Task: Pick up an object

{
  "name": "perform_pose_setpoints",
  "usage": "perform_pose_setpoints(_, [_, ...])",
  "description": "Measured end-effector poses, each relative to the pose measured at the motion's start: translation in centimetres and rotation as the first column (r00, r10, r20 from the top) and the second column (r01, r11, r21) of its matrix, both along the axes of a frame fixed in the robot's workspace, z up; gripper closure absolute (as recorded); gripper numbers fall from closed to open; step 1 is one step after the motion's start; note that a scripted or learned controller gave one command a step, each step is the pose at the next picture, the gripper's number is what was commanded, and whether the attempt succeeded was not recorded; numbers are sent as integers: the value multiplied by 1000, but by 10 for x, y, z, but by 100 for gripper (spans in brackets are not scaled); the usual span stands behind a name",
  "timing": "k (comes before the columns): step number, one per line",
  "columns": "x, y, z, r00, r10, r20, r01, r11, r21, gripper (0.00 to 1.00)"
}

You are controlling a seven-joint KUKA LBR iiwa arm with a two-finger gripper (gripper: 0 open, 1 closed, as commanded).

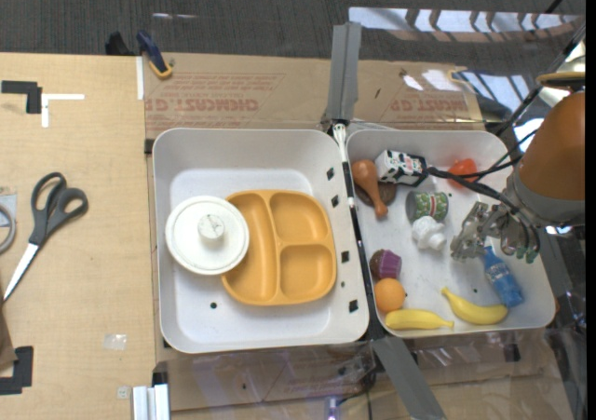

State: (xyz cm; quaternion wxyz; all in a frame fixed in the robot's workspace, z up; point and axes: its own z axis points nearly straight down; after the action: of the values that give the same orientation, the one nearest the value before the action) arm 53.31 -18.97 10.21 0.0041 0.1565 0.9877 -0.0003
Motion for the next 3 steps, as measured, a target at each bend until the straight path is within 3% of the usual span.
perform_pose_setpoints(1, [40,92,-10,958,-287,-5,287,958,2,100])
perform_pose_setpoints(2, [62,-4,130,949,-316,-3,316,949,1,100])
perform_pose_setpoints(3, [61,-4,129,949,-315,-5,315,949,1,0])
